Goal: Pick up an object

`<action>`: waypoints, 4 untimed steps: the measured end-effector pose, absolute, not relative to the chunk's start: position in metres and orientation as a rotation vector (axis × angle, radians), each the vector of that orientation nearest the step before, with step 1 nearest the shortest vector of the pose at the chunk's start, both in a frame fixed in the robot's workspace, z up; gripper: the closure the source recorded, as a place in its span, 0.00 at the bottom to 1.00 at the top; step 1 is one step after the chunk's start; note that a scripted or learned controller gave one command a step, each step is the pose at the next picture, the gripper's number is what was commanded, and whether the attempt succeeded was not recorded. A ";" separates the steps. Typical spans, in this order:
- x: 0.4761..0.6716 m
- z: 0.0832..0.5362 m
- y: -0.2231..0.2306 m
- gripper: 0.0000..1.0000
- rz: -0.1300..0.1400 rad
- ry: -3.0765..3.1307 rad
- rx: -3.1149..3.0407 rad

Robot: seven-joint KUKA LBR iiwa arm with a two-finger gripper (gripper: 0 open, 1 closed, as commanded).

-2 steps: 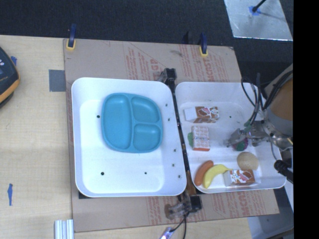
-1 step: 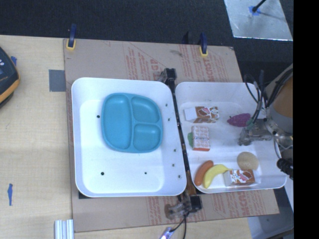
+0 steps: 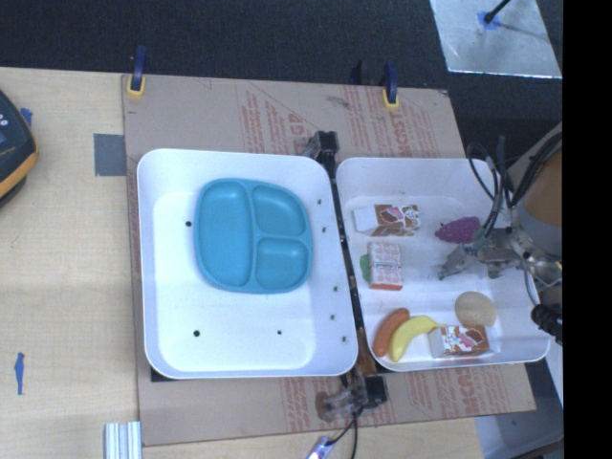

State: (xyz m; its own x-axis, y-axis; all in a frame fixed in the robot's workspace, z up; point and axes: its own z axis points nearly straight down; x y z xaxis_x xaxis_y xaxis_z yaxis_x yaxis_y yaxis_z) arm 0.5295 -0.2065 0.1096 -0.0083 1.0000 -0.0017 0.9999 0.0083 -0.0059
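Two white bins on taped cardboard; the right bin has a purple, lumpy grape-looking thing just beside the gripper. Fingers look spread, gripping nothing, I think. Blue divided plate fills the left bin.

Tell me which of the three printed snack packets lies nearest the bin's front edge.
The packet at the right bin's front, just right of the banana. The other two lie farther back, toward the bin's left side.
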 end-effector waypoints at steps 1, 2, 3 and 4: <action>0.639 0.092 -0.212 0.00 0.001 -2.224 -2.216; 0.605 0.092 -0.212 0.00 0.004 -2.225 -2.215; 0.605 0.102 -0.212 1.00 0.004 -2.227 -2.212; 0.646 0.092 -0.162 1.00 0.009 -2.219 -2.211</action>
State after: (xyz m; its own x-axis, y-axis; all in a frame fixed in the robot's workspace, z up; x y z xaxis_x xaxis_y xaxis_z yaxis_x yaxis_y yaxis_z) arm 0.6459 -0.1620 0.0922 -0.0036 1.0000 0.0029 0.9999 0.0036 -0.0107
